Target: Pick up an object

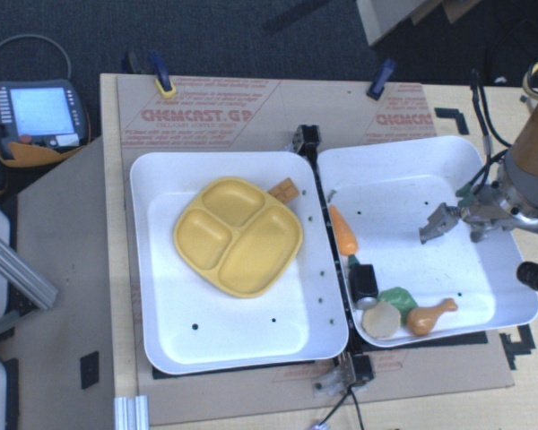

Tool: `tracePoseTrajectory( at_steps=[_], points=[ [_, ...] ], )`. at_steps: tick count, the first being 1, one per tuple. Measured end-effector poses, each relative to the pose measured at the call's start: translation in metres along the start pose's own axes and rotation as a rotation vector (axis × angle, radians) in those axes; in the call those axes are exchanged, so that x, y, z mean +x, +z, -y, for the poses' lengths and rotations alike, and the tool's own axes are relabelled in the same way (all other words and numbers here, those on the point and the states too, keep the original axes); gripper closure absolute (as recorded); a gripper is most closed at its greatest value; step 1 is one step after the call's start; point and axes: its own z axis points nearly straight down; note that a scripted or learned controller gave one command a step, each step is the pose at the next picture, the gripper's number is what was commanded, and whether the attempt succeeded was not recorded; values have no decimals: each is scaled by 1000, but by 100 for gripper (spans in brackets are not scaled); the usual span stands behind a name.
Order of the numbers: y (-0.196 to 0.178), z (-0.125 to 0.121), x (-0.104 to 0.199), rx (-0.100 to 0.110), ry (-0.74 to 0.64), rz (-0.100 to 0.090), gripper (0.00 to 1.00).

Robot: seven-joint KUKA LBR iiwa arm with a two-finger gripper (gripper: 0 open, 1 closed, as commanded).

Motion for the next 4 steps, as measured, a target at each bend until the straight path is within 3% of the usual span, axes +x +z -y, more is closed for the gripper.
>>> tracePoseTrajectory(
  at_steps=[1, 3, 4],
  points=[
    [-4, -2, 0, -10, -2, 2, 0],
    [97, -6, -6, -3, -1, 0, 0],
    [121, -8, -8, -10, 1, 2, 0]
  ],
)
